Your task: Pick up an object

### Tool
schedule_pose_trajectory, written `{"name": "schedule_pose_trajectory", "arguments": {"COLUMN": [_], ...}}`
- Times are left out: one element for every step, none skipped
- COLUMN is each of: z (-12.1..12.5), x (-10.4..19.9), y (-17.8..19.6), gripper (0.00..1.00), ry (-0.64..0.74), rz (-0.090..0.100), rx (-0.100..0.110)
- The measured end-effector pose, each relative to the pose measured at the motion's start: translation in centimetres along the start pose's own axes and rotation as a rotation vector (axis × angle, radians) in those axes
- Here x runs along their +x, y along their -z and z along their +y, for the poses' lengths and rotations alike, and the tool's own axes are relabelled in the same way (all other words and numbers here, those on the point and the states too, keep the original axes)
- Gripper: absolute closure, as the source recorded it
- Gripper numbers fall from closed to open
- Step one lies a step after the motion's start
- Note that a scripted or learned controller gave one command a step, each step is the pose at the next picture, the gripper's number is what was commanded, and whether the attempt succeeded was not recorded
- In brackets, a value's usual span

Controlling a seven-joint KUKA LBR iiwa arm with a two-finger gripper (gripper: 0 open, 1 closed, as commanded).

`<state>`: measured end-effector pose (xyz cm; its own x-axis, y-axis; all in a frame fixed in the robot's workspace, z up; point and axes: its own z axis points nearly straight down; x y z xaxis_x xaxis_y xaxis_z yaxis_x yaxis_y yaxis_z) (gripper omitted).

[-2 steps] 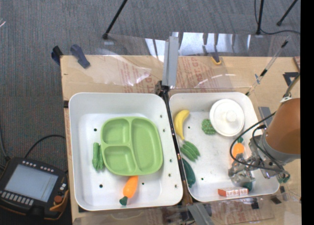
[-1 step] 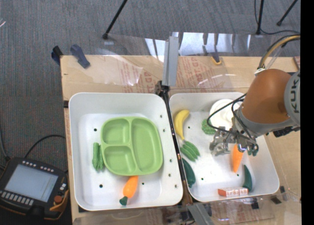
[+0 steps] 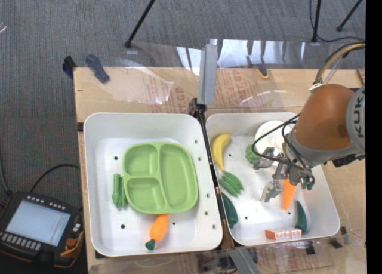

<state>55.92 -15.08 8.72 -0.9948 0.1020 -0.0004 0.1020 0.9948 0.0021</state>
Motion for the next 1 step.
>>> {"name": "schedule_pose_trajectory", "arguments": {"z": [0.15], "x": [-0.1], "y": [1.01], "gripper": [1.0], "ry": [0.002], "rz": [-0.002], "rx": [-0.001]}}
